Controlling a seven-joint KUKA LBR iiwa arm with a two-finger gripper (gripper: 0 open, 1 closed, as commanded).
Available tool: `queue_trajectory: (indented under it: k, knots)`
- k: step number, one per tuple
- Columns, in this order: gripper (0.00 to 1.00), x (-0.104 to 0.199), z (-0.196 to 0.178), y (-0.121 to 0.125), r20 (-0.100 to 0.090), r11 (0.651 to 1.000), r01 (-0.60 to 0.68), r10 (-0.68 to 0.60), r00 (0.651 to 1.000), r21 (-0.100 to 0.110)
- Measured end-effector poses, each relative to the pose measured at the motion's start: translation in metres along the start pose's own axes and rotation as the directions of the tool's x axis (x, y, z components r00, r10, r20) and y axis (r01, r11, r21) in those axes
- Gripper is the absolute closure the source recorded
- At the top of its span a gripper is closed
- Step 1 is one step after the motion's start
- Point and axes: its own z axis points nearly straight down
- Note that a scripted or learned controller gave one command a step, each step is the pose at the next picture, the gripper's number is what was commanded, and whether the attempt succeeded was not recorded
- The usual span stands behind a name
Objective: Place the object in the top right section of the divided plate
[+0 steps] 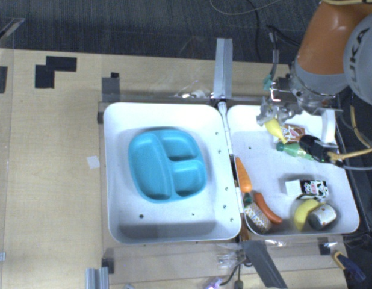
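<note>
Arm over the right bin [348, 221].
Gripper [271, 114] above a yellow toy [274, 128]; jaws' state unclear. Blue plate [168, 164] sits left.

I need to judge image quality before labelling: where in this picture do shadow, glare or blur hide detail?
Camera view: soft shadow along the near wall of the left bin; the blue divided plate is evenly lit and sharp; the hand and the items under it in the right bin blur together; no strong glare.

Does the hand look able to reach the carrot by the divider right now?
Probably yes: the carrot lies uncovered against the right bin's left wall, while the hand hovers at the back, though the wall may crowd it.
</note>
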Motion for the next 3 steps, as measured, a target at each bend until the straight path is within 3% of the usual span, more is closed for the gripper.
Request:
queue_trajectory:
  k: [1,2,3]
  knots:
    - [1.00,0.047,0.091,-0.010,-0.002,0.995,0.104,-0.104,0.995,0.003]
    - [1.00,0.120,0.090,-0.038,-0.003,0.945,0.326,-0.326,0.945,0.000]
    - [1.00,0.145,0.160,-0.030,-0.001,0.920,0.391,-0.391,0.920,-0.025]
